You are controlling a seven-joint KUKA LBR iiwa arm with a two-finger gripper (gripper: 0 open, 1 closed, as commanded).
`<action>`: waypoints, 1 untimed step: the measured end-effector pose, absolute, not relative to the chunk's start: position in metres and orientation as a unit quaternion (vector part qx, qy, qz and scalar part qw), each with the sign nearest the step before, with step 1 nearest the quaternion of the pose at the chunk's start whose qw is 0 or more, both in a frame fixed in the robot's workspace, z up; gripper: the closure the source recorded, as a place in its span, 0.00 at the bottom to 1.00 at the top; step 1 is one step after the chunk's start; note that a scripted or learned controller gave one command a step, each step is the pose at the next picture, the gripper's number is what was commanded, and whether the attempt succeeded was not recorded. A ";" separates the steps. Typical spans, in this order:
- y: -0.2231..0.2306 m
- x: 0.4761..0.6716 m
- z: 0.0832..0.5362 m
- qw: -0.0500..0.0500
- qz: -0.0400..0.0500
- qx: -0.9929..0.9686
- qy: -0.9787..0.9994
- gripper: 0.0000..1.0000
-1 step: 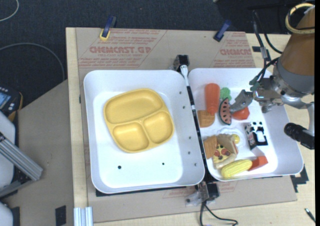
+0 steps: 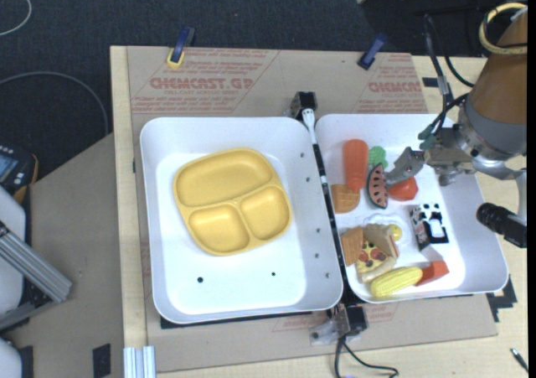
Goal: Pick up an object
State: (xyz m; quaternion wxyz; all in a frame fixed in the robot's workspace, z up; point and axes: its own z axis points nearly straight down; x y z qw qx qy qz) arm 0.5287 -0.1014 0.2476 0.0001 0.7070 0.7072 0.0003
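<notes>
The big grey robot arm with an orange band (image 2: pixel 502 91) reached in above the right white plastic bin (image 2: pixel 477 225). It bent down and pointed its grey two-finger gripper (image 2: pixel 405 168) toward the middle of that bin. The gripper hung low over a small red round toy (image 2: pixel 405 189), just beside a watermelon slice toy (image 2: pixel 378 184). The view was too blurry there to tell how the tool stood or if it pinched anything.

More toys lay in the right bin. A long orange carrot-like toy (image 2: pixel 355 163) lay near the bin's left wall, with a small green toy (image 2: pixel 376 154) beside it. A tan bread-like toy (image 2: pixel 345 198) lay just below the orange one. A pizza slice toy (image 2: pixel 372 249) and a yellow corn toy (image 2: pixel 395 281) lay near the bin's front edge. A small black and white toy (image 2: pixel 429 226) lay below the gripper.

To the left of the right bin sat the left white bin (image 2: pixel 167 267). A yellow plastic plate with three parts (image 2: pixel 231 200) rested in it.
</notes>
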 end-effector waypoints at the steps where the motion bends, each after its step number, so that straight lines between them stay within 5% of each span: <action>1: -0.110 0.527 0.199 -0.003 -0.002 0.708 0.706 0.00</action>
